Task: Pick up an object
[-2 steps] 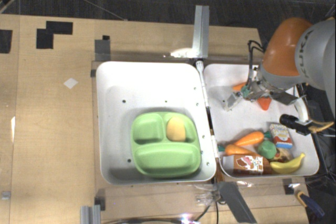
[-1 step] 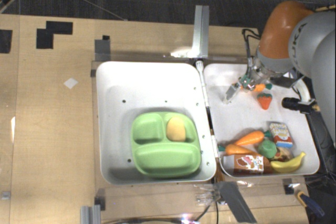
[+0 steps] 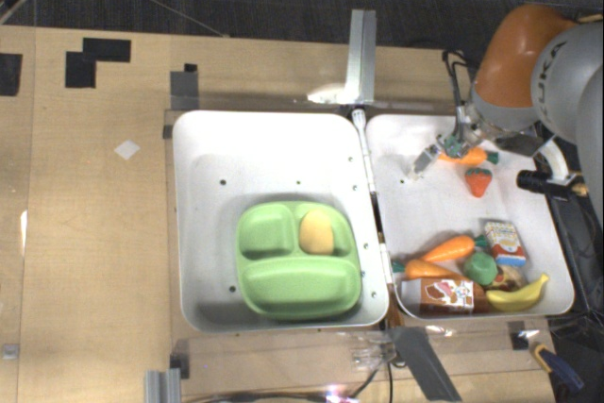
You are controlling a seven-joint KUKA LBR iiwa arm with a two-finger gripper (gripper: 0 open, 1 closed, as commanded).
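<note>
My gripper point(image 3: 445, 150) hangs low over the far part of the right bin point(image 3: 406, 212), under the orange-banded wrist. A small orange piece with a green tip point(image 3: 475, 157) lies right beside it, touching or nearly so. Just in front of that lies a red strawberry point(image 3: 478, 183). Along the bin's near edge are a carrot point(image 3: 449, 249), a green toy point(image 3: 481, 267), a small carton point(image 3: 503, 242), a brown box point(image 3: 445, 294) and a banana point(image 3: 517, 293). I cannot see whether anything is held.
The left bin point(image 3: 217, 165) holds a green divided plate point(image 3: 297, 274) with a yellow lemon point(image 3: 317, 231) in its right compartment. A metal post point(image 3: 361, 61) stands behind the wall between the bins. The arm's body fills the upper right.
</note>
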